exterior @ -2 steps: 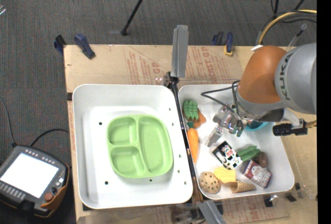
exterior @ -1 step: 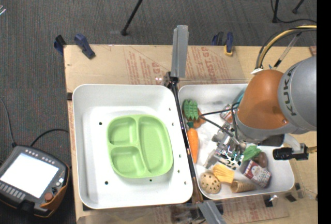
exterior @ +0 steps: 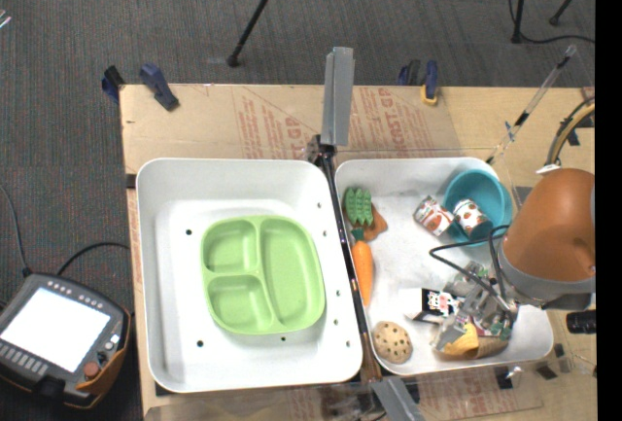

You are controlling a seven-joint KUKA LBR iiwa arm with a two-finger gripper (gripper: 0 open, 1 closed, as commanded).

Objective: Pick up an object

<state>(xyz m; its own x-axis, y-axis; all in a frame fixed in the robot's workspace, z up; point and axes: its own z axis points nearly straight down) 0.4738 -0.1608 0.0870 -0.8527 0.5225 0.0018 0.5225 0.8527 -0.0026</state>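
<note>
The right bin (exterior: 408,178) holds a carrot (exterior: 362,271) with a green toy (exterior: 358,206) at its top end, a cookie (exterior: 393,341), a teal bowl (exterior: 478,191), two small cans (exterior: 429,214) beside the bowl, a black-and-white carton (exterior: 438,302) and a yellow wedge (exterior: 462,343). My gripper (exterior: 476,314) is low in the bin's front right corner, right against the carton and over the yellow wedge. Cables and the wrist hide how it meets them. The orange band of the arm (exterior: 552,227) looms above it.
The left bin (exterior: 165,215) carries a green divided plate (exterior: 262,273). A grey post (exterior: 337,108) stands at the back between the bins. A tablet (exterior: 58,332) lies on the floor at the left. Clamps (exterior: 155,84) grip the bench's back edge.
</note>
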